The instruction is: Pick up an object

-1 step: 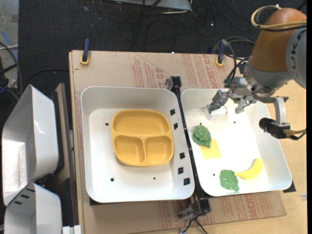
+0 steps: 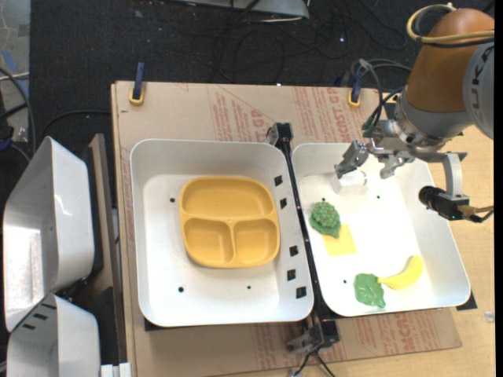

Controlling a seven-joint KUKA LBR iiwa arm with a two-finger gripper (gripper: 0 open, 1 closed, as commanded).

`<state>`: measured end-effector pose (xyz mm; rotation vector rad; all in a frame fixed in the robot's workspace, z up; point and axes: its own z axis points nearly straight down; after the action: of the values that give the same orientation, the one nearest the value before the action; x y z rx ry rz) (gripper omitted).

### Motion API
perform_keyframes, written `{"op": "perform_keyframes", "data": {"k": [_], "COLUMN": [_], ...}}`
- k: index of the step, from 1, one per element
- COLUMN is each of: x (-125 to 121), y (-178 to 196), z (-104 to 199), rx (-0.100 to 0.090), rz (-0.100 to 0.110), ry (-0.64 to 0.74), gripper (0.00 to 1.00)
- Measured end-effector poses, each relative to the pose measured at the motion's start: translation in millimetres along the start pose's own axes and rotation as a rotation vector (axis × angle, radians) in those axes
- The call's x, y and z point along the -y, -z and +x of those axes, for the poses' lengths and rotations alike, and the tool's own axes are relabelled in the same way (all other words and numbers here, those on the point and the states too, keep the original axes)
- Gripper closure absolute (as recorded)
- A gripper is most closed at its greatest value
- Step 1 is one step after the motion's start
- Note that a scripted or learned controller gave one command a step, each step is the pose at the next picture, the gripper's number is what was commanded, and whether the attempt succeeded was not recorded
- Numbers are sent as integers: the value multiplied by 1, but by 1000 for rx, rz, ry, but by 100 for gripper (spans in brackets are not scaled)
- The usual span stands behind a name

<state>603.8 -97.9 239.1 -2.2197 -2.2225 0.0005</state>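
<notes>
— Where did the gripper (image 2: 368, 162) stand, and what had it got?

— It hung over the far part of the right bin (image 2: 440, 246); the two fingers were spread apart, one toward the divider, the other toward the arm (image 2: 448, 61); nothing sat between them. Just beneath them, toward the near side, lay a small white object (image 2: 350, 181), pale against the bin floor and hard to make out; whether a fingertip touched it, I could not tell.

— And the other things to be picked?

— All nearer the camera than the jaws; a green leafy piece (image 2: 324, 217) lay below and a little left of them, touching a flat yellow square (image 2: 339, 242); further on, at the near end of the bin, a second green piece (image 2: 368, 289) lay just beside a yellow banana (image 2: 405, 273); both well apart from the fingers.

— Anything left of the jaws?

— Across the black divider (image 2: 295, 210), the left bin (image 2: 157, 234) held a yellow compartment plate (image 2: 230, 220) with three sections; well clear of the gripper.

— Any writing?

— On the cardboard sheet (image 2: 228, 108) under the bins, red print ran upside down; beyond the jaws I read something like "OT CO", and near the front edge "MACRO"; the rest was too broken to read; white letters on the arm's grey casing looked like "UK", cut off at the edge.
</notes>
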Motion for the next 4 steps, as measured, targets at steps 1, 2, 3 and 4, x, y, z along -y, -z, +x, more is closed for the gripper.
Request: {"op": "perform_keyframes", "data": {"k": [1,2,3,4], "x": [-1,4,6,3], "y": [-43,-88,-142,-126], "z": [0,4,4,4], "rx": [0,0,0,1], "rz": [3,4,5,-5], "ry": [-2,-2,-3,-3], "gripper": [0,0,0,100]}}
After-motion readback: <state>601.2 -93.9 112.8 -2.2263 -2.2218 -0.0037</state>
